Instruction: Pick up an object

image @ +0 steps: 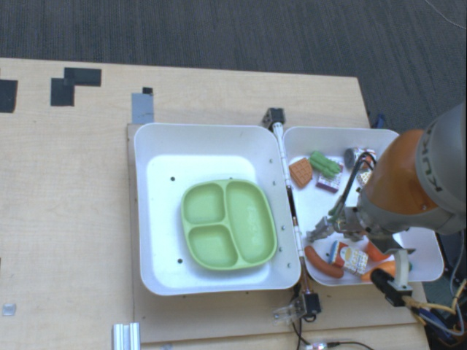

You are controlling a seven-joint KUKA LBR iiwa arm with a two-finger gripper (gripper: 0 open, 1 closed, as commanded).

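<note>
A: Looking down at a slant, what is biggest?

B: A pale wooden bench (66, 217), with dark carpet beyond its far edge. Take the shallow white left bin (157, 195) as the landmark. It sits on the bench, and a matching white right bin (387, 138) lies just beside it on its right, the two rims touching along a thin divider.

A: And the robot?

B: A grey arm with a broad orange band (398, 177) reaches in from the right, well to the right of the left bin, over the right bin. Its two-finger gripper (321, 233) hangs low near the left bin's right rim. I cannot tell whether the fingers are spread or closed, and nothing is clearly seen between them.

A: What is inside the left bin?

B: A light green plastic plate with three compartments (230, 224), lying flat in the middle, toward the near side.

A: And the objects to pick?

B: All are right of the left bin, in the other bin. A red sausage-shaped toy (323, 262) lies near the front corner, just under the gripper. A white and orange packet (355, 260) lies just right of it. Farther back are an orange waffle-textured square (300, 172), then a green bumpy piece (325, 164), and a small purple piece (327, 186) beside them.
</note>
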